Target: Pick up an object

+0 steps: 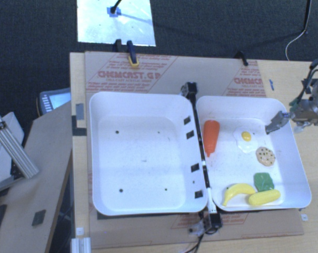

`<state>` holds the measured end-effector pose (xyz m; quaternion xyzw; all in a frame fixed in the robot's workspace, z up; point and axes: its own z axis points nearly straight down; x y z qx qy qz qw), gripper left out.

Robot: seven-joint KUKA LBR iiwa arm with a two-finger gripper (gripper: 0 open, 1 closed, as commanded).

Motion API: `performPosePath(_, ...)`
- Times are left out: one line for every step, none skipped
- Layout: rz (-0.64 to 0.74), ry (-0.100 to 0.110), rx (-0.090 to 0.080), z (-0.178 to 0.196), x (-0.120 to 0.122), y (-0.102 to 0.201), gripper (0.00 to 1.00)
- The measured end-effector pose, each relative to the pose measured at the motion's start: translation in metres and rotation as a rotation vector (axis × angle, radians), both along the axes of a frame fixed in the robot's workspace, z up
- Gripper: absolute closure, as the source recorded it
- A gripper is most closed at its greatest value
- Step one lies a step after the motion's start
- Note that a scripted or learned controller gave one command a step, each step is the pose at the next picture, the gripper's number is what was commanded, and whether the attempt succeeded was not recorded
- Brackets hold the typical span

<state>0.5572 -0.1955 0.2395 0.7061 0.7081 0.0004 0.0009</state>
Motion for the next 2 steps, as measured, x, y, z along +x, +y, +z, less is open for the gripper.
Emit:
performPosePath(0.008,-0.018,-0.004,0.1032,0.0998,0.0425,0.0)
performPosePath(0.006,-0.006,-0.003,0.1084,0.0963,0.0389,1.0)
